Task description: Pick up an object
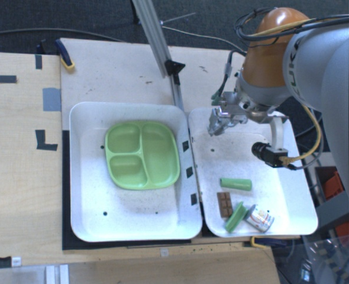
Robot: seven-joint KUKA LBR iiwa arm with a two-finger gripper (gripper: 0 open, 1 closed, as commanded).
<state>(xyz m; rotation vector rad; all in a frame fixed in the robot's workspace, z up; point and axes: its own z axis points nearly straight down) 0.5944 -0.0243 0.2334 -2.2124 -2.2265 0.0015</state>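
My gripper hangs over the far left part of the right bin, its fingers close together with nothing seen between them. In that bin's near half lie a green cylinder, a brown chocolate-like block, a green stick and a small can. All of them lie well below the gripper in the view, apart from it.
A green divided plate lies in the left bin. A slanted metal pole crosses the top of the view above the bins. The orange-banded arm fills the upper right. A yellow-tipped tool lies at the bench's far left.
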